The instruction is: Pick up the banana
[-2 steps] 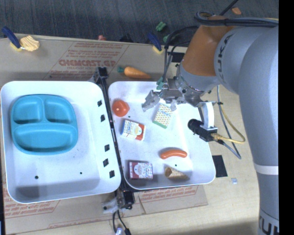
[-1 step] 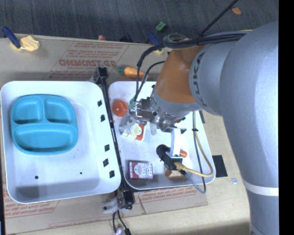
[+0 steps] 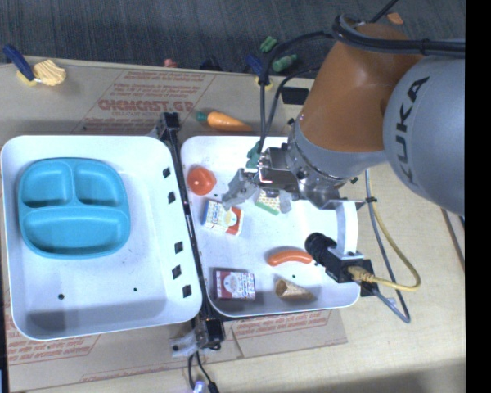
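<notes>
- Left bin (image 3: 33, 301): divided tray (image 3: 74, 205) in it.
- Right bin (image 3: 344, 297): tomato (image 3: 200, 179), carton (image 3: 222, 217), sausage (image 3: 289, 257), box (image 3: 233, 285), cone (image 3: 295, 289).
- Carrot (image 3: 222, 121) on bench (image 3: 131, 97), behind right bin.

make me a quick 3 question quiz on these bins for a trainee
1. True or false: the tray lies in the right bin.
2. Which lies outside both bins? A tomato, B carrot, C sausage.
3. Fill in: the gripper hangs over the ___ bin.

Key: 1 false, the tray is in the left bin. 2 B. 3 right.
</notes>
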Robot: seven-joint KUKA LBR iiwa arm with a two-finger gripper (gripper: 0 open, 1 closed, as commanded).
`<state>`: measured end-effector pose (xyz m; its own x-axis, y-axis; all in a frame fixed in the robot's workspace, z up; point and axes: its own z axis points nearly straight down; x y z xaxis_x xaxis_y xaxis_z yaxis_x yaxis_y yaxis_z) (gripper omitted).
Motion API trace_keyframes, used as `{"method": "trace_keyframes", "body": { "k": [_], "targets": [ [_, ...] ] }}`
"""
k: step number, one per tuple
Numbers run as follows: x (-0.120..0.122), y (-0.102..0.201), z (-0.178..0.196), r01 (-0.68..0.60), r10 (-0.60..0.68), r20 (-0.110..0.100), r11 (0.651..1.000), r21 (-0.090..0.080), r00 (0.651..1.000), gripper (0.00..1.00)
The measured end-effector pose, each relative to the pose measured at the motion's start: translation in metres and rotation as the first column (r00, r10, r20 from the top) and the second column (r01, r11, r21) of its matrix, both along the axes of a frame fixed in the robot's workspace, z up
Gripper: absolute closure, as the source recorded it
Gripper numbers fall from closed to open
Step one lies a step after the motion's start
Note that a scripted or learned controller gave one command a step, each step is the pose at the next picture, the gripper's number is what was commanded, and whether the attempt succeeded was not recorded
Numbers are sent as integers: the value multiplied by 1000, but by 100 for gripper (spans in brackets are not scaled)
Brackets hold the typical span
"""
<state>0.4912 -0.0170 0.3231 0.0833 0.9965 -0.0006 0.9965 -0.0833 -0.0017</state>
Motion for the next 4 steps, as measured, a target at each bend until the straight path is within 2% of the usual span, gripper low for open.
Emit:
{"method": "trace_keyframes", "body": {
  "k": [1, 2, 3, 4],
  "targets": [
    [12, 37, -132, 209, -209, -5, 978, 0, 978, 0],
    [-15, -43, -82, 103, -103, -2, 995, 0, 995, 0],
    [-16, 17, -132, 113, -113, -6, 994, 1, 994, 0],
    [42, -2, -79, 109, -109, -1, 994, 0, 994, 0]
  ]
}}
